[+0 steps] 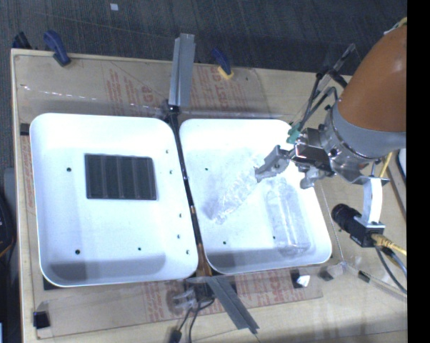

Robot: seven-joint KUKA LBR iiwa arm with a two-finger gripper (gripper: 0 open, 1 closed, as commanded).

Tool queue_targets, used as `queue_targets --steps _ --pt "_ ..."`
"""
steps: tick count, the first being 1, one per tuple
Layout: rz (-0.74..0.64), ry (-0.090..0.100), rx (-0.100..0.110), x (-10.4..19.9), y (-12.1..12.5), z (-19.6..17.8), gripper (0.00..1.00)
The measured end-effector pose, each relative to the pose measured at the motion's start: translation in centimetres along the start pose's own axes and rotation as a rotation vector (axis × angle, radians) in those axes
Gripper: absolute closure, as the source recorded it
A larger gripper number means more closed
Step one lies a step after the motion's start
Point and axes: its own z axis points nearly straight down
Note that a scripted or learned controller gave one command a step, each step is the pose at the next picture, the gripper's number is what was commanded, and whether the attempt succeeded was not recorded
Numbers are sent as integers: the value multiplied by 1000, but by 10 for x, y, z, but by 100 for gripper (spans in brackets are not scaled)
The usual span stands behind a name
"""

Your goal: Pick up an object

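Observation:
Two clear plastic bottles lie in the right bin point(201, 138). One bottle point(231, 189) lies slanted near the bin's middle, the other point(286, 220) lies along the right wall. My gripper point(288, 172) hovers over the right bin's upper right part, just above the top ends of both bottles. Its fingers point(270, 164) are spread open with nothing gripped between them. A dark grey ribbed rectangular block point(121, 176) lies flat in the left bin point(51, 131).
The arm's grey wrist and orange band point(376, 84) come in from the right above the right bin's far corner. A grey divider bar point(181, 70) stands behind the seam between the bins. Cables and a black fitting point(354, 224) sit right of the right bin.

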Motion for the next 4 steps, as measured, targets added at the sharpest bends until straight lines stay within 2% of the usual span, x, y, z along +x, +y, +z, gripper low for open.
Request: queue_targets --steps 1,2,3,4 --pt "368 -2 8 2 2 101 0" --pt "393 -2 8 -23 2 144 0" --pt "224 0 5 -74 13 95 0" --pt "-220 -1 0 -4 1 36 0"
